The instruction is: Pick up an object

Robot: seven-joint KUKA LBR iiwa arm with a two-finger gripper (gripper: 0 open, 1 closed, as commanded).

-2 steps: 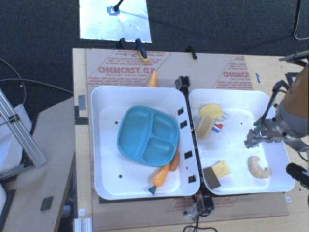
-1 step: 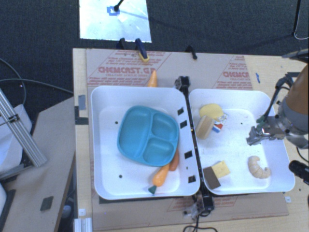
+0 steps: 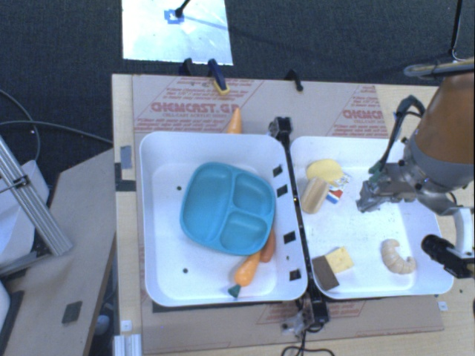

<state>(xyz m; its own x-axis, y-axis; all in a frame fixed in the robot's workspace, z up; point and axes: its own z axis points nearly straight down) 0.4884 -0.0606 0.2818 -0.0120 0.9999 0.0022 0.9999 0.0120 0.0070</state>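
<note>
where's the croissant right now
The croissant lies in the right bin, near its front right corner, right of the cheese and below the gripper.

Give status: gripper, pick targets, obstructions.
Gripper above right white bin, holding nothing. Pale curved croissant lies nearest. Yellow cheese wedge further left. Nothing blocking.

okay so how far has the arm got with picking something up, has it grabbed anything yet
Done: the arm has reached over the right bin, its pincer above bare floor. In hand: nothing visibly lifted; whether the pincer is open can't be told. Left: the whole grasp. The croissant, cheese wedge and yellow piece lie on the bin floor.
</note>
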